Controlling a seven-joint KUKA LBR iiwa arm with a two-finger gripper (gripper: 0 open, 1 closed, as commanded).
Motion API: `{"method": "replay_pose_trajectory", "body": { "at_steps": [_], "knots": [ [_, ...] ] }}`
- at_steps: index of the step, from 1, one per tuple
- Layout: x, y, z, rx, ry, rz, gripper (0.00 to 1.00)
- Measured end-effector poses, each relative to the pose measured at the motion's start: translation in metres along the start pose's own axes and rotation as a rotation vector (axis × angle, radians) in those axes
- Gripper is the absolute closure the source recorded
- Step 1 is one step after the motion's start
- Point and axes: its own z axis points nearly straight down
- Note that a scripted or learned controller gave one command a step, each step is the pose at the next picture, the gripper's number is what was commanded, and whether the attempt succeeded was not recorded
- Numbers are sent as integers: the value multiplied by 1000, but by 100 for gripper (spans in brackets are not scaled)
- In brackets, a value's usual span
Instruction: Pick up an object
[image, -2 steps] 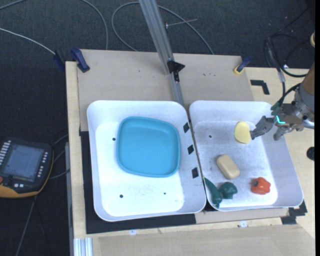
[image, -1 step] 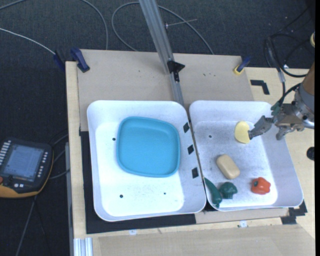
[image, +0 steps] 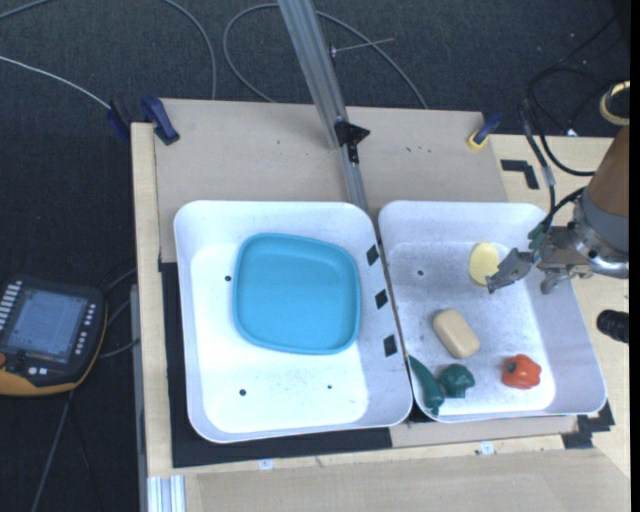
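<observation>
When you look down from the camera above, you see two white bins side by side on the worktop (image: 250, 150). Your left bin (image: 200, 400) has a blue plate (image: 297, 292) lying flat in it. Your right bin (image: 560, 400) has a yellow ball (image: 483, 261), a tan soap-shaped block (image: 455, 333), a green toy (image: 445, 382) and a red pepper (image: 520, 372). Your arm comes in from the right, and its tool (image: 528, 276) hangs over the right bin, just beside the yellow ball. Its two fingers are spread apart with nothing between them.
</observation>
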Motion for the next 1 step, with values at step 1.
{"method": "replay_pose_trajectory", "body": {
  "at_steps": [1],
  "knots": [
    [-1, -6, 61, 2, 1, 0, 0]
  ]
}}
